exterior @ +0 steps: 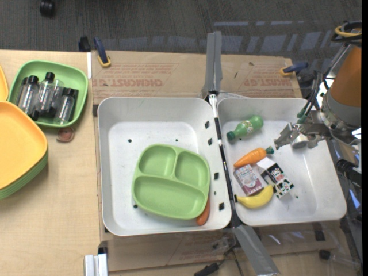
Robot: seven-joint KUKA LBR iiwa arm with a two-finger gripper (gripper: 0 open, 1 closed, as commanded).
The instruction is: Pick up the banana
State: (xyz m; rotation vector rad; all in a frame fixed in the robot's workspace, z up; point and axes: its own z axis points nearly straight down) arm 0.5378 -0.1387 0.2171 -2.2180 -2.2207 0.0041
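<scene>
The yellow banana (256, 198) lies at the front of the right bin (322, 203), curved, next to a pink-and-white packet (248, 179) and a black-and-white box (276, 176). My gripper (292, 138) hovers over the back right part of that bin, well behind and to the right of the banana. Its fingers are spread apart and hold nothing.
An orange carrot (252, 157) and a green bottle (244, 127) lie behind the banana. The left bin (115, 171) holds a green divided plate (172, 181) with an orange item (202, 216) at its front edge. A green tray of bottles (47, 92) and yellow plates (17, 148) sit far left.
</scene>
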